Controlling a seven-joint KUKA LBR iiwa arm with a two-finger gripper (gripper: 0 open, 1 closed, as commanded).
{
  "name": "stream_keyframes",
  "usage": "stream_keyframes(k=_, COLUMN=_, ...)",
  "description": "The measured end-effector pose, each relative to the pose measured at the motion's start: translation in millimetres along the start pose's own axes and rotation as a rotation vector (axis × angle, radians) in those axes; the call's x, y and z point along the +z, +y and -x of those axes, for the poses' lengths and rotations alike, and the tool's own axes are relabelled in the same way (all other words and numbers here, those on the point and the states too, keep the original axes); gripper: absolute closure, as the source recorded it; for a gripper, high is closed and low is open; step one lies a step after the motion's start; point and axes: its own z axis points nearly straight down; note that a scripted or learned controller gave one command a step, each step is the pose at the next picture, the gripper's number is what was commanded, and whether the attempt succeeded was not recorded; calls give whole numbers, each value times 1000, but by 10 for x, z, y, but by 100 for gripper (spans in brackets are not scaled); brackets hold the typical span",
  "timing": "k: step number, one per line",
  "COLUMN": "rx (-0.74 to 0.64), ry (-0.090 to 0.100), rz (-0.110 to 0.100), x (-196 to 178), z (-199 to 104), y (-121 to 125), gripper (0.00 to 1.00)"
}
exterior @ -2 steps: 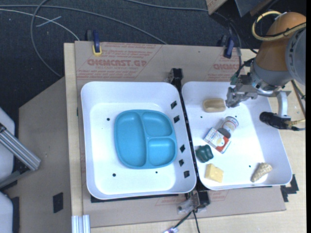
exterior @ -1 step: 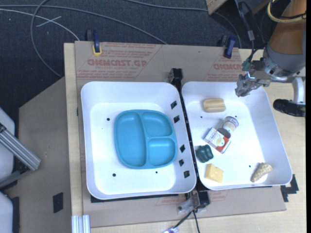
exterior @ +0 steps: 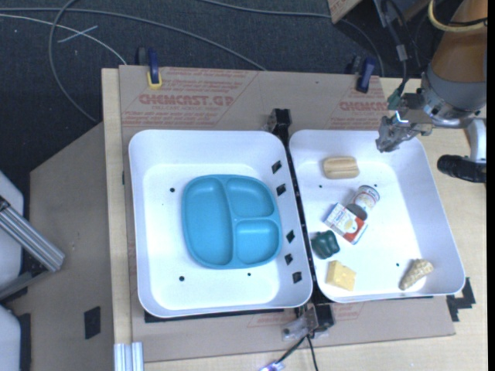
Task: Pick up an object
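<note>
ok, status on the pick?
Tool hovering at right bin's far edge, nothing visibly held. Nearest: tan bread-roll-shaped block, untouched. Nothing blocking it.

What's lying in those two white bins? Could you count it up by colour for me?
Blue: 1, the divided plate in the left bin
Tan or yellow: 3, bread roll, cheese wedge, beige lump
Green: 1, small green piece
Red and white: 2, small can, carton
Total: 7

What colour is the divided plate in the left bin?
Light blue; the divided plate shows plainly in the camera view.
</note>
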Motion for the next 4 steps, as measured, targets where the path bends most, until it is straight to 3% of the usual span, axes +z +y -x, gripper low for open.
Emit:
stream_keyframes(k=2, rx=-6, ry=4, rz=-7, x=62, z=-1252, y=-147, gripper=100)
stream_keyframes(k=4, rx=-6, ry=4, rz=-2, x=-89, z=-2255, y=-230, gripper=100)
